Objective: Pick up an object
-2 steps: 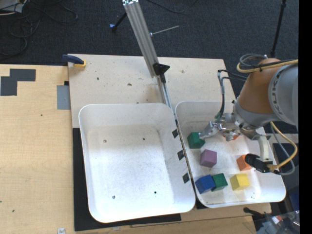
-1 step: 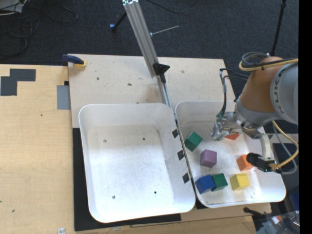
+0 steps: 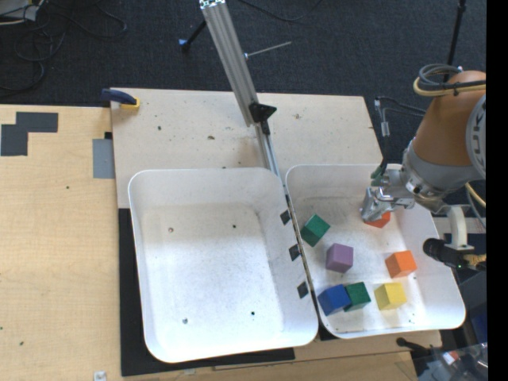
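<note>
Two white bins side by side on the bench: left bin, right bin. Seven blocks counted, all in the right bin. Two green: one green cube near the divider, one darker green cube toward the near edge. One purple cube mid-bin. One blue cube touching the darker green one on its left. One yellow cube just right of that pair, apart from them. One orange cube above the yellow. One red-orange block at the far side of the bin, directly under the gripper. Gripper is down low over this block, metal fingers close around its top; cannot tell whether the block sits between them or merely below, nor how wide they stand. One arm, entering from the right, orange band above the wrist. One slanted aluminium post rises behind the bins. One blue-handled clamp on the board's far left corner.
</note>
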Motion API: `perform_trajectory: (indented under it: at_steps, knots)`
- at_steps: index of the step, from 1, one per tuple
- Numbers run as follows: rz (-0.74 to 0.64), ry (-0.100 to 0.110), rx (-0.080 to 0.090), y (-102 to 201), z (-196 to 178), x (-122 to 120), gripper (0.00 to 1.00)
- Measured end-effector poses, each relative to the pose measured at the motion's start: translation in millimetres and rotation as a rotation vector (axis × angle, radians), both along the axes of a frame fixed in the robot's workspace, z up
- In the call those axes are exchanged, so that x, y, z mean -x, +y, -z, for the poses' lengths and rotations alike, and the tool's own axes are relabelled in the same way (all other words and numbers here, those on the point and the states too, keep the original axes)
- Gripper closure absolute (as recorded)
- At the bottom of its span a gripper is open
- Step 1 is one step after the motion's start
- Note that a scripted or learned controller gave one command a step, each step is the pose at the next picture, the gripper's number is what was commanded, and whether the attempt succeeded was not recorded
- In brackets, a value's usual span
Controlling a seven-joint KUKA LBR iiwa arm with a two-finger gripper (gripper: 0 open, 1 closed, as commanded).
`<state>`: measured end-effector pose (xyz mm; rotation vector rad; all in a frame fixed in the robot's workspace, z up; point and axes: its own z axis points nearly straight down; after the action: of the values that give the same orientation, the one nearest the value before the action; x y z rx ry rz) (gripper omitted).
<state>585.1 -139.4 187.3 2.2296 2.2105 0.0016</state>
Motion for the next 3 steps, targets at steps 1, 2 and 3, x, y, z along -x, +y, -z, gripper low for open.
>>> perform_trajectory:
  at_steps: [1, 2, 3]
  knots:
    - [-0.011, 0.000, 0.000, -1.3, -45.8, -0.5, 1.00]
    - [-0.009, 0.001, -0.001, -2.7, -67.3, -0.6, 1.00]
    - [-0.012, 0.007, -0.003, 47.7, -50.8, 9.8, 1.00]
